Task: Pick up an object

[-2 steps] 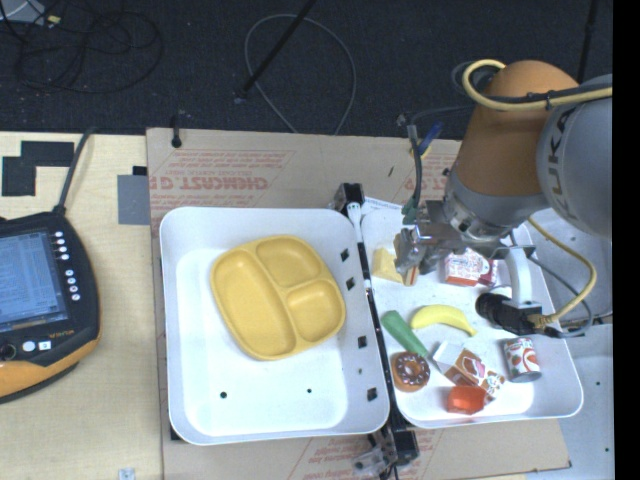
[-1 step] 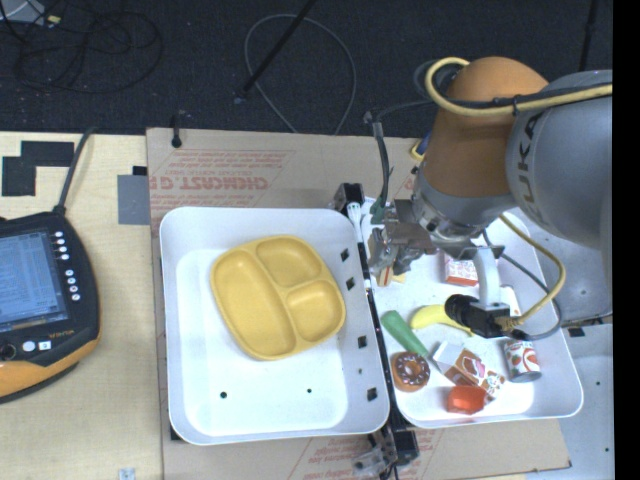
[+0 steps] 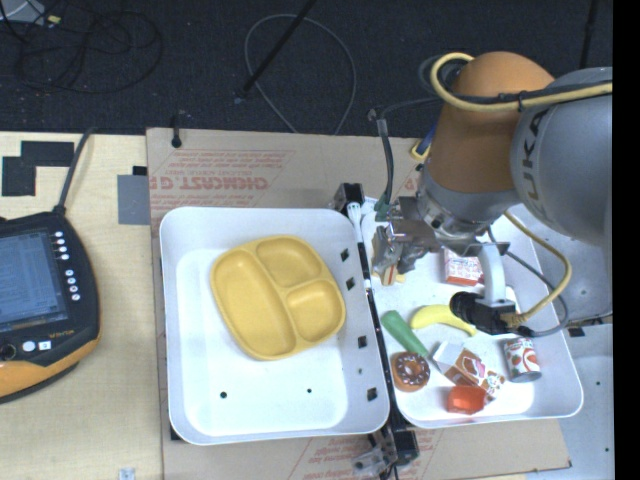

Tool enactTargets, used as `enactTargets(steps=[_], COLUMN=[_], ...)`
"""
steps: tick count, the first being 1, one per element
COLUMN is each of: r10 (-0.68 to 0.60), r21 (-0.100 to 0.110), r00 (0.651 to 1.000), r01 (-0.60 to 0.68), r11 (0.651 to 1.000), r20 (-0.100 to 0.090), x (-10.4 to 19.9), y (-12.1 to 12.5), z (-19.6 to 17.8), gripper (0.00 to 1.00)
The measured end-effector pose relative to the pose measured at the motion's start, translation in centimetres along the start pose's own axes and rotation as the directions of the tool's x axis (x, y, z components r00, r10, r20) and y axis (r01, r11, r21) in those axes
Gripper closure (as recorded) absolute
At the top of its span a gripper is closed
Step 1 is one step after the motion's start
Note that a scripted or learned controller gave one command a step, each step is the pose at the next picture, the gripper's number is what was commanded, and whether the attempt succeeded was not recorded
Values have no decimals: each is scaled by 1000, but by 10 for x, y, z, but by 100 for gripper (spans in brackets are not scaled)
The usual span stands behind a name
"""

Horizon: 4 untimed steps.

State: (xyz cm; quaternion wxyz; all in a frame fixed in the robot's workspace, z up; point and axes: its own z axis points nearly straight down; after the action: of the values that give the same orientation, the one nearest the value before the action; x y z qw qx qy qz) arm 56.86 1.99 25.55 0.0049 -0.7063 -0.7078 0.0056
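Red lettering runs along the far edge of the cardboard sheet [image 3: 240, 168] under the bins; it appears upside down from this view and is too blurred to read with confidence. Part of the letters "KUKA" shows on the grey arm [image 3: 565, 158], cut off by its curve. Packaging print in the right bin [image 3: 560, 388] is too small to read.
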Motion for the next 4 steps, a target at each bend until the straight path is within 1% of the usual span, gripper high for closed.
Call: enactTargets(steps=[1, 2, 3, 4], r10=[-1, 3, 7, -3], r21=[-2, -9, -4, -4], r00=[1000, 1000, 1000, 1000], r01=[1, -3, -7, 3], r11=[1000, 1000, 1000, 1000], r20=[0, 0, 1, -2], x=[40, 18, -37, 25], y=[30, 6, 13, 21], z=[68, 25, 55, 73], gripper=[100, 100, 100, 100])
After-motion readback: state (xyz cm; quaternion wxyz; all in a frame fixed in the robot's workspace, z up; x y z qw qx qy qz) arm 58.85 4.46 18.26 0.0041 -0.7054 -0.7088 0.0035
